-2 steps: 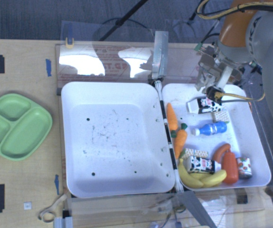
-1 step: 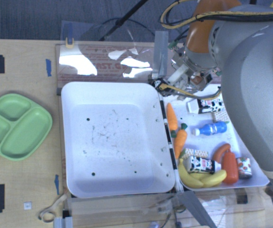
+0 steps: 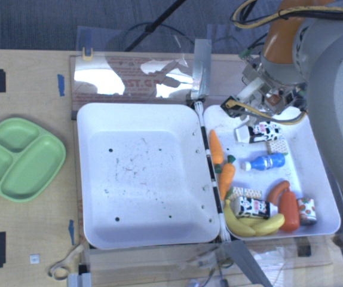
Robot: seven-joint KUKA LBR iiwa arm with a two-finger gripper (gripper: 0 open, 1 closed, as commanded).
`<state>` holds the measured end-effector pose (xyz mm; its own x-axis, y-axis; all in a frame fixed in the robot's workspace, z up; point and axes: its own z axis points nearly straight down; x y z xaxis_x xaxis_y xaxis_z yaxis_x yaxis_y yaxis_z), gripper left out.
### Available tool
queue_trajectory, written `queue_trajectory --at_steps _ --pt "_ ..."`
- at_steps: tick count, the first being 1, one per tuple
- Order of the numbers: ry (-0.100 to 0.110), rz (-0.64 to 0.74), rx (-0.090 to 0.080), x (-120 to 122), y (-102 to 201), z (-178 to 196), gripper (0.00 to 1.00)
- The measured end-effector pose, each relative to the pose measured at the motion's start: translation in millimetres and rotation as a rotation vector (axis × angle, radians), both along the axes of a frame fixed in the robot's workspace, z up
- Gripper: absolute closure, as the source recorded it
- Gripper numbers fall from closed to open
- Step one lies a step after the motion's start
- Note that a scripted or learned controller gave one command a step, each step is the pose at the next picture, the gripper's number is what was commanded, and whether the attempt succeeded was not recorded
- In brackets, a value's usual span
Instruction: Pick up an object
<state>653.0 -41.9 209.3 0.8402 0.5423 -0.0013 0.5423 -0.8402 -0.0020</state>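
Hovering over the far end of the right bin (image 3: pixel 324 178), the gripper (image 3: pixel 261 103) gave no clear sight of its spread, so I could not tell. Nothing showed in its grasp. Just below it lay a cow-patterned carton (image 3: pixel 266 130), then a blue bottle (image 3: pixel 266 162) nearer the middle. Carrots (image 3: pixel 217 149), a banana (image 3: pixel 255 225) and a red sausage (image 3: pixel 288 210) crowded the near end. Descending into such clutter risked nudging items aside or pinching two together.

Position: one fixed camera above the surface (image 3: pixel 28 70)
Facing: downward at a slant
Range: moderate, covering left bin (image 3: pixel 141 115) and right bin (image 3: pixel 315 160)
Arm (image 3: pixel 297 28): enters from right
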Motion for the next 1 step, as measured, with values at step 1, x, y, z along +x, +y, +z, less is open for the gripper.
queue_trajectory --at_steps 1 --pt "0.0 0.003 0.0 0.6 1.5 10.0 1.0"
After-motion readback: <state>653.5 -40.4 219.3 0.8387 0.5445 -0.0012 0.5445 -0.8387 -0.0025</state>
